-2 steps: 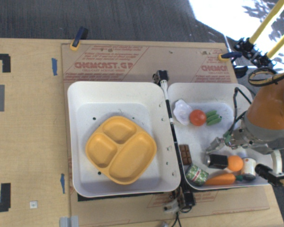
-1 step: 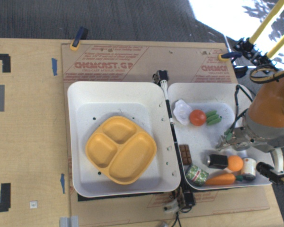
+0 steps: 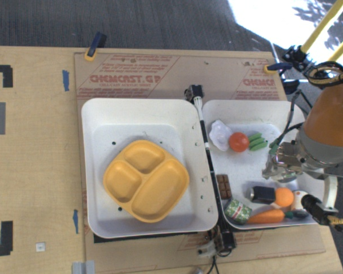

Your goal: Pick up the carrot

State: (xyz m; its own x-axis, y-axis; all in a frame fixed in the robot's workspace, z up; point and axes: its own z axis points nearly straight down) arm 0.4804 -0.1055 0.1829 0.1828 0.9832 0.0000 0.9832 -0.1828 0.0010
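Bench [image 3: 34,153] w/ cardboard sheet [image 3: 160,73] (two bins [image 3: 97,153]).

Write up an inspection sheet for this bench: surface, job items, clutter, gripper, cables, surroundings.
Surface: two white bins side by side, left bin and right bin, on cardboard sheeting.
Job's things: carrot lies at the right bin's near edge, untouched.
Clutter: yellow divided plate in the left bin; red ball, green piece, white wrapper, black block, orange ball and small can in the right bin.
Gripper: gripper over the right bin, above and apart from the carrot.
Cables: black cables beside the arm.
Surroundings: grey carpet, blue clamps, sunlit patch.
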